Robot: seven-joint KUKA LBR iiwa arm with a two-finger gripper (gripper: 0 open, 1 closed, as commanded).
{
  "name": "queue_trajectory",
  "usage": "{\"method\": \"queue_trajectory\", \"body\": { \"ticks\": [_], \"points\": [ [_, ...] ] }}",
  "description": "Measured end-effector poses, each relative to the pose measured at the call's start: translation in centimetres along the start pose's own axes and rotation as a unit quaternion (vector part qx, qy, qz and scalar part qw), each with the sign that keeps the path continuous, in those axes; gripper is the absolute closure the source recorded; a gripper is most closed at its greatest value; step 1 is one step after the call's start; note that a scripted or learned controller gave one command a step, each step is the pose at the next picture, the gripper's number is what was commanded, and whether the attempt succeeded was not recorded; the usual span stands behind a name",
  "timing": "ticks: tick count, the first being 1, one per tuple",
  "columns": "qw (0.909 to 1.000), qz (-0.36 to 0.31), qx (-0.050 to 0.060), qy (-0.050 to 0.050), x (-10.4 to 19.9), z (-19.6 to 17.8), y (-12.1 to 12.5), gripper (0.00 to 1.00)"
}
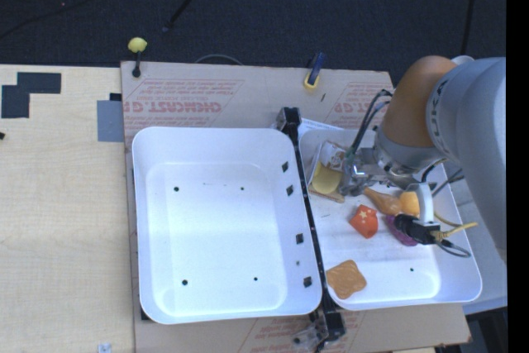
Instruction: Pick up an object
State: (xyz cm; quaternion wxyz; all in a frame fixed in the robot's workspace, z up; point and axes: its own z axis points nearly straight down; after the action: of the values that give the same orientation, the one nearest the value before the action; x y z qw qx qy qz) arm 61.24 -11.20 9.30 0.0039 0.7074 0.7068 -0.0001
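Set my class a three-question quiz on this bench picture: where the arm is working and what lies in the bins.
1. True or false: the gripper is over the right bin.
2. Which item lies nearest the right bin's front edge? A) red object B) tan flat piece C) yellow block
3. Fill in: the purple object lies to the ____ of the red object in the camera view.

Key: 1 true; 2 B; 3 right.
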Motion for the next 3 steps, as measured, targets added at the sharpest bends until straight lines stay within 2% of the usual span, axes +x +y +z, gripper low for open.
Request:
{"method": "queue_trajectory", "body": {
  "ticks": [1,2,3],
  "points": [
    [1.0,-0.001,-0.003,0.002,1.3,-10.5,3.5,1.0],
    [1.0,0.0,0.0,0.0,1.7,-0.6,1.2,1.0],
    [1.0,0.001,-0.005,0.0,-2.2,-17.1,-1.4,1.0]
  ]
}}
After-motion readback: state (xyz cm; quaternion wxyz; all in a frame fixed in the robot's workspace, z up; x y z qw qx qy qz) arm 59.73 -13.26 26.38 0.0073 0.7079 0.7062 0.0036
